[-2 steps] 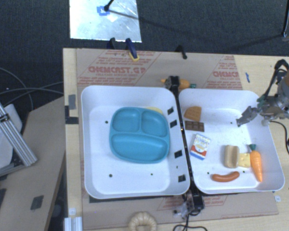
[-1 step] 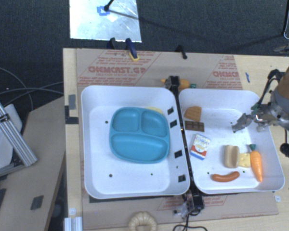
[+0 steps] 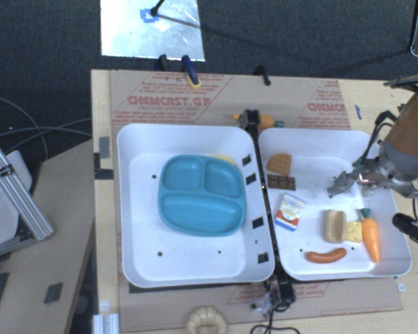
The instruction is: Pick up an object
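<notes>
Your claw [image 3: 341, 184] hangs low in the right bin [image 3: 313, 145], holding nothing, its spread impossible to tell, poised above the bread roll [image 3: 334, 225] and carrot [image 3: 370, 238] nearby.

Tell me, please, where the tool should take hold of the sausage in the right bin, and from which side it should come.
Probably at the middle of the sausage, coming straight down from above. It lies flat and long, running left to right near the front wall of the right bin, so the fingers should close across its narrow width. Bare floor lies around it; the carrot is close to its right end.
</notes>
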Robot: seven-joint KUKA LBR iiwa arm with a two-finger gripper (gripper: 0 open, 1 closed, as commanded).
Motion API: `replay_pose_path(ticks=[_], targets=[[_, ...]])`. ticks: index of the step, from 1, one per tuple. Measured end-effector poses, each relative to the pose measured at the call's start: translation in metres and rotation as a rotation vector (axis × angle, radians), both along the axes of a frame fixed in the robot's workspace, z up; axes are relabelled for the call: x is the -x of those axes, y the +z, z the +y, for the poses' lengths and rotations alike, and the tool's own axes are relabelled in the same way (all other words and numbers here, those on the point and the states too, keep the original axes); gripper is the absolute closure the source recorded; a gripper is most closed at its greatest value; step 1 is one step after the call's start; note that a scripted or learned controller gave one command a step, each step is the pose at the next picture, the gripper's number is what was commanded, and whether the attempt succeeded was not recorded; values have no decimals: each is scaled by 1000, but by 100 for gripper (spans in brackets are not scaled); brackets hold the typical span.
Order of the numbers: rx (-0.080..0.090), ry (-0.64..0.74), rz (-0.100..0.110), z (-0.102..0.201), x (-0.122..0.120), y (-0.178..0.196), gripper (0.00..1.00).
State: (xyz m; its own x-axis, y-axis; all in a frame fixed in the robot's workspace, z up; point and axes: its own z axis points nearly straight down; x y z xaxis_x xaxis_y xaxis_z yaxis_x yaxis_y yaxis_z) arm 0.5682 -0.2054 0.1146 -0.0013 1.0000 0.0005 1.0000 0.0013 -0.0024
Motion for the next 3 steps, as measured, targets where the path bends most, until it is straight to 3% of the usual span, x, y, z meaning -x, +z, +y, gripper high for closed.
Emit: replay_pose_path(ticks=[1, 2, 3], targets=[[0, 0, -1, 1, 0, -32, 0], [2, 0, -7, 0, -2, -19, 100], [1, 3, -7, 9, -4, 28, 100]])
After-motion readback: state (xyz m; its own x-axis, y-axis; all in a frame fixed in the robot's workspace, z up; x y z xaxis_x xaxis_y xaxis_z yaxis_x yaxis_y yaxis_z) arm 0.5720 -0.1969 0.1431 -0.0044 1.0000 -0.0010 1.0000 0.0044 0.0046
